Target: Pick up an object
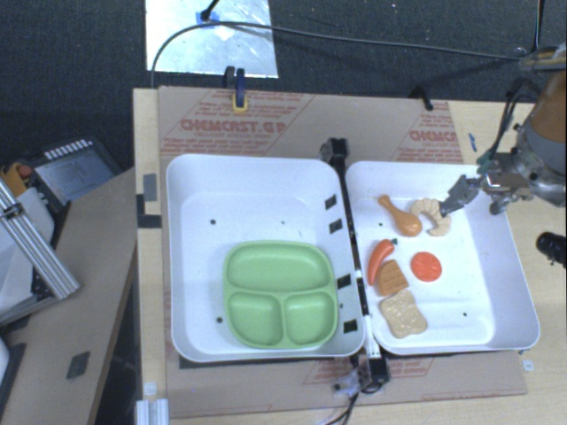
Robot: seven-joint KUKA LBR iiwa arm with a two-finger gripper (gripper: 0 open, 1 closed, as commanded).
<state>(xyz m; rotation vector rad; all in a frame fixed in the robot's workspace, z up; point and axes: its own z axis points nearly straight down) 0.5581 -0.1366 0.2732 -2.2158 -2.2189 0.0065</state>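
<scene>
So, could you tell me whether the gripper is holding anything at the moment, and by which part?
Nothing is held. The gripper hangs open just right of the shrimp in the right bin.

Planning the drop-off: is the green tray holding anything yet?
Empty. The green tray in the left bin shows three bare compartments; the toy foods lie in the right bin.

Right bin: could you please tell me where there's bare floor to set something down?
Right bin: bare along the right wall and near edge, beyond the tomato slice and bread. Crowded at left centre, where drumstick, shrimp and pepper cluster by the gripper.
</scene>
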